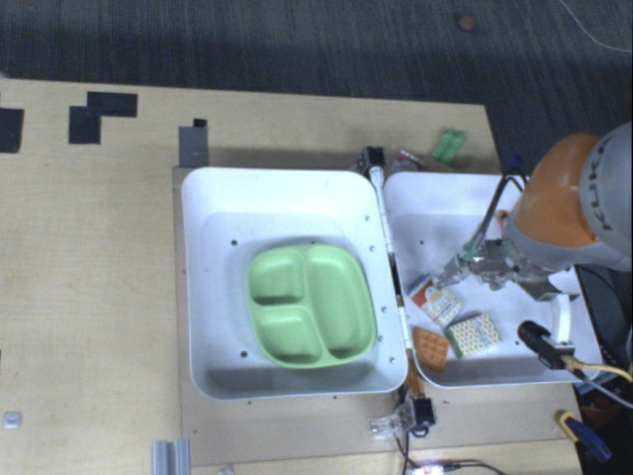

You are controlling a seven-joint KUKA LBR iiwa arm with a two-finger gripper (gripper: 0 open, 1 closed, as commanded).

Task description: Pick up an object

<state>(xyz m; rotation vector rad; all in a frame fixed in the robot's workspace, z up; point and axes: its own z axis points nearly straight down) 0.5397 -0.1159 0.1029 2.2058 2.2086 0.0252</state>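
In the right bin (435, 211) several small things lie near the front left corner: a white packet with orange and blue print (439, 304), a green and white patterned block (474, 334), and an orange waffle-like piece (429, 346) against the front wall. My gripper (467, 264) hangs low over the bin's middle, just above and right of the printed packet, with the grey arm and its orange band (552, 206) behind it. I see nothing held in it.
The left bin (213, 265) holds a light green divided plate (310, 303). A small green object (448, 146) lies on the bench behind the right bin. Black tape patches (99, 115) mark the bench at far left.
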